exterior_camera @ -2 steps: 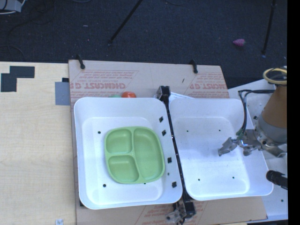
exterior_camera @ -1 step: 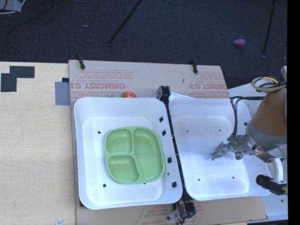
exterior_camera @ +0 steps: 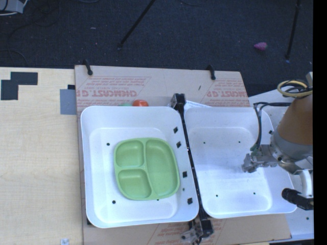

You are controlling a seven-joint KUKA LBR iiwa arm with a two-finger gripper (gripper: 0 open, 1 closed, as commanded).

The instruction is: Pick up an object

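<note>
— So, how far along am I?

— Barely started, I'd judge. The tray [exterior_camera: 146, 168] lies flat in the left bin [exterior_camera: 97, 124], untouched, with nothing lifted. It's the one thing in the bins I could pick.

— And the gripper [exterior_camera: 250, 163]?

— It sits at the right bin's [exterior_camera: 225, 208] right side, well apart from the tray. I see nothing between its fingers, and from this angle I cannot tell whether they are apart or together.

— What's left?

— Everything: cross to the left bin, descend, grasp. Farther back, something orange [exterior_camera: 140, 103] lies behind the left bin.
</note>
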